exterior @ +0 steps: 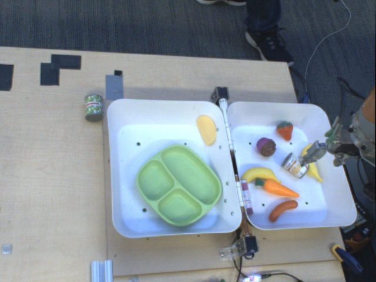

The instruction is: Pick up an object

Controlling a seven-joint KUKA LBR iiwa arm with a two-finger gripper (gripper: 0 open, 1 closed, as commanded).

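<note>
The tool (310, 155) hangs low in the right bin (338, 207), touching a small can (294, 165); its grip cannot be told.

Overhead slanted view of 2 bins (117, 157)

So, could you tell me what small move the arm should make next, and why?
Probably a short descent straight down. The end effector hangs in the right bin, directly over a small silver can lying beside a yellow piece, and nothing is visibly gripped yet. Lowering a little should bring it level with the can before closing.
</note>
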